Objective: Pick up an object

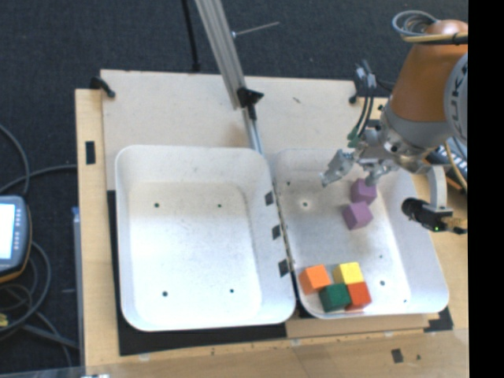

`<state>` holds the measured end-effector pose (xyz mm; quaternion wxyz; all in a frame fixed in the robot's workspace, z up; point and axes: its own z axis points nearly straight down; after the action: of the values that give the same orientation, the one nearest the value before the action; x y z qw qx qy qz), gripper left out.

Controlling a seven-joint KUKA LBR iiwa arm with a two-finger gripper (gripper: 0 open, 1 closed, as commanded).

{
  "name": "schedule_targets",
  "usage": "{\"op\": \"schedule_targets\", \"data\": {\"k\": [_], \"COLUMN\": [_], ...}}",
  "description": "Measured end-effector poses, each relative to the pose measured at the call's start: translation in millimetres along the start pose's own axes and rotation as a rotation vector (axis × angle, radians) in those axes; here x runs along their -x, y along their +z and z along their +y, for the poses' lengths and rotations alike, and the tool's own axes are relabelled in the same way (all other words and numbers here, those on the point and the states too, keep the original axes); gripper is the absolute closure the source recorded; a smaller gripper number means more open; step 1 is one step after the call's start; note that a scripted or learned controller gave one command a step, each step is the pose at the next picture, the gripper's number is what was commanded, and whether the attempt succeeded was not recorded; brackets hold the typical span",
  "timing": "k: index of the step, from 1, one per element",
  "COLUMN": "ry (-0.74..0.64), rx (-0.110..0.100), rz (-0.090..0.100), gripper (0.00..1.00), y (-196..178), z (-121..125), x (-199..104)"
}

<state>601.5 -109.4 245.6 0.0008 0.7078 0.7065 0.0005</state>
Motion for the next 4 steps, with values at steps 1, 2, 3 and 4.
{"op": "schedule_targets", "data": {"k": [1,2,3,4], "ry": [-0.005,0.0,-0.007,-0.003], "rx": [0.009,-0.008,0.004,-0.001], "rz": [-0.003,-0.001,-0.001,-0.001], "gripper": [0.0,0.0,0.0,0.0], "y": [-71,89,127,149], "z": [40,39,16,-21], "x": [8,55,80,48]}}
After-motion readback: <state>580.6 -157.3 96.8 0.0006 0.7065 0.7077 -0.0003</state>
